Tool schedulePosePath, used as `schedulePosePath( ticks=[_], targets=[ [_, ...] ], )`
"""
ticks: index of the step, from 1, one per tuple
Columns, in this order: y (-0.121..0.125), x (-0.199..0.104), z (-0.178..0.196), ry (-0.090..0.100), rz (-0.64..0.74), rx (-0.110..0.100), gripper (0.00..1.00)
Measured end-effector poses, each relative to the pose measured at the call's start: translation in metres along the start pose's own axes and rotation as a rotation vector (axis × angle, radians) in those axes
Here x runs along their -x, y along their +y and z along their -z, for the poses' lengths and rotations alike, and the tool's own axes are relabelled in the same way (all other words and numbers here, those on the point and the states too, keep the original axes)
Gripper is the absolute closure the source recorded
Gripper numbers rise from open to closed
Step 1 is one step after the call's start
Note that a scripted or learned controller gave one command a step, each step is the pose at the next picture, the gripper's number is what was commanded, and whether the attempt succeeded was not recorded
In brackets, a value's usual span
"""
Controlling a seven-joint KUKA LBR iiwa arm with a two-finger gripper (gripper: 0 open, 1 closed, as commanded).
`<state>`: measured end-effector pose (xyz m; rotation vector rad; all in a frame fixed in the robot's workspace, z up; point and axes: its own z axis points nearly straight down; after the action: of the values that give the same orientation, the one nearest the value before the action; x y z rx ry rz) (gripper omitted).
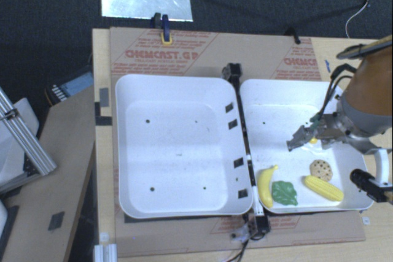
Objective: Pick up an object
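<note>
My gripper point(297, 140) hangs low over the middle of the right bin point(276, 101), reaching in from the right under the orange-banded wrist. A small yellow bit point(314, 141) shows just behind the gripper body; what it is I cannot make out. Near the bin's front lie a yellow banana point(265, 186), a green leafy piece point(284, 192) touching it, a round brown cookie point(320, 169) and a yellow corn cob point(323, 188). These things lie below and to the right of the gripper, apart from it.
The left bin point(178, 144) sits beside the right one, split from it by a black clipped divider point(241, 132). A brown board point(202, 52) lies under both bins. A cable point(362, 6) hangs at the upper right.
</note>
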<state>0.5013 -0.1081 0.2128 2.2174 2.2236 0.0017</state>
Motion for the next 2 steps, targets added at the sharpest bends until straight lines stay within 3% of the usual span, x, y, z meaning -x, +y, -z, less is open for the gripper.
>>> schedulePosePath(
  ticks=[1, 2],
  targets=[
    [-0.013, -0.075, 0.080, 0.002, 0.010, 0.008, 0.00],
    [-0.008, -0.122, 0.224, 0.003, 0.009, 0.019, 0.00]
  ],
)
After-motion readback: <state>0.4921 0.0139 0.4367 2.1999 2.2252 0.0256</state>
